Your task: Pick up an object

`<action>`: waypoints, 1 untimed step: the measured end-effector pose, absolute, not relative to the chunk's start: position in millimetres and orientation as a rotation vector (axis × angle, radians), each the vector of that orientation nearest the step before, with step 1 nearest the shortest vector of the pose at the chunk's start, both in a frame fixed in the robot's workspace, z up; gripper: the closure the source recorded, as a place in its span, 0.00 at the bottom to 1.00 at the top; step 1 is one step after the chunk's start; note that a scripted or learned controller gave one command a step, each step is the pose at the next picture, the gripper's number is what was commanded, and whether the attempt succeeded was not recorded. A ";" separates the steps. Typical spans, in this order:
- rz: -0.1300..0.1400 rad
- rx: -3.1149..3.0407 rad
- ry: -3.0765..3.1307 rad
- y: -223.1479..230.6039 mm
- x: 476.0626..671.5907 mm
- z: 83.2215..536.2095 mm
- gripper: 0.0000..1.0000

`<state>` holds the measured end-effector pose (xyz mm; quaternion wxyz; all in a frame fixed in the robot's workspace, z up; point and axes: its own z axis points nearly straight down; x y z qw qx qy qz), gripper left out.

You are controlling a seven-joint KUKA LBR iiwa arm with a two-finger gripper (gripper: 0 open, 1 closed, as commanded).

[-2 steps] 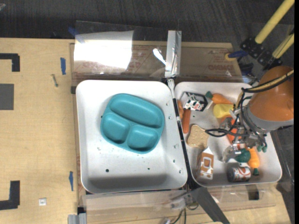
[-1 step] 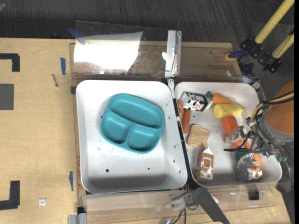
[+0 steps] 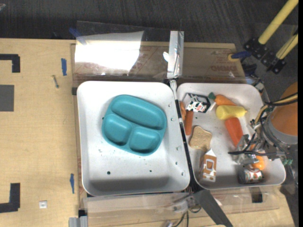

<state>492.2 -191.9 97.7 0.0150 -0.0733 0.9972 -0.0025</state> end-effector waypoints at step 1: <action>-0.001 -0.179 3.127 -155.2 529.9 223.6 1.00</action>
